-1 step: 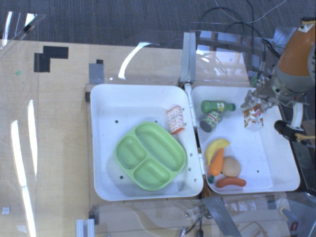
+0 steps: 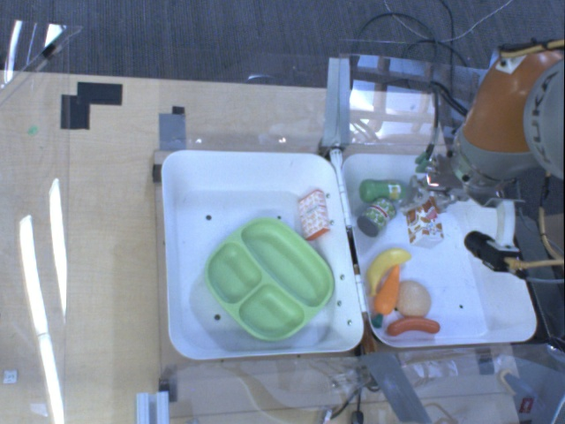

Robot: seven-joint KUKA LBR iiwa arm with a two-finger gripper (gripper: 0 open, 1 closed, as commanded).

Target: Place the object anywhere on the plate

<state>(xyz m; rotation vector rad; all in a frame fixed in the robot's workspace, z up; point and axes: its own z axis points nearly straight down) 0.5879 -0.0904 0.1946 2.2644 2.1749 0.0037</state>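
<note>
Left bin point(image 2: 177, 263) holds green plate point(image 2: 269, 278) and carton point(image 2: 313, 215).

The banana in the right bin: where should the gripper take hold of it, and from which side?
Probably across the banana's upper curved middle, coming straight down. It lies flat, and its lower end touches the carrot, so fingers fit better higher up, with the bin wall close on the camera-left side.

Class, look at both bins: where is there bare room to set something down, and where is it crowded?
Free: the green plate and its three compartments; the left bin floor left of the plate. Crowded: the right bin near its left wall, with bottles, banana, carrot.
</note>
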